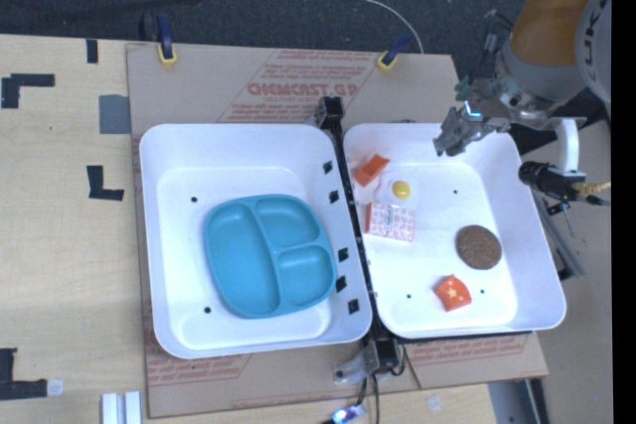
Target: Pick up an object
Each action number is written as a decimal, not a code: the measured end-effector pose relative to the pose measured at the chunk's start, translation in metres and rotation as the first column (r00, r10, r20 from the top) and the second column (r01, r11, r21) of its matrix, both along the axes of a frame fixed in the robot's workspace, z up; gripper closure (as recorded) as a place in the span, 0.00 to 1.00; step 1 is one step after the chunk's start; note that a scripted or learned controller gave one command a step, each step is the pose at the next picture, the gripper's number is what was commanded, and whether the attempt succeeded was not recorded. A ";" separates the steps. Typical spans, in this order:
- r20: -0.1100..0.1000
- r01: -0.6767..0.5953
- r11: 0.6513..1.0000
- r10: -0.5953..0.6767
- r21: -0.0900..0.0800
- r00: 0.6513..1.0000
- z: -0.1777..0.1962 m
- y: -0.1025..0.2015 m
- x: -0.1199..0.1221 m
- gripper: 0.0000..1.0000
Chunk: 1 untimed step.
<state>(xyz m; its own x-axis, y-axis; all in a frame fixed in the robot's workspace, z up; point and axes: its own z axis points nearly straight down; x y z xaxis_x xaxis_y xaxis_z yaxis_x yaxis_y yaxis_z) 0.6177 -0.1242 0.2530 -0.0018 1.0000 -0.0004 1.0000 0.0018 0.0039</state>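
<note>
Objects: five small things lie loose in the right bin (pixel 502 213), none lifted.
Orange piece (pixel 371 168): near the bin's far left corner, beside the divider.
Yellow ball (pixel 400 190): just right of the orange piece.
Patterned packet (pixel 391 221): flat, just below the ball.
Brown disc (pixel 479 246): towards the right wall, apart from the others.
Red block (pixel 452 293): near the front edge.
Gripper (pixel 454 136): over the right bin's far edge, nothing seen in it; I cannot tell how far it is open.
Left bin (pixel 169 174): holds a blue divided tray (pixel 268 253).
</note>
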 end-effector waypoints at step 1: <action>-0.006 -0.004 1.000 0.004 0.002 1.000 -0.010 0.060 -0.015 1.00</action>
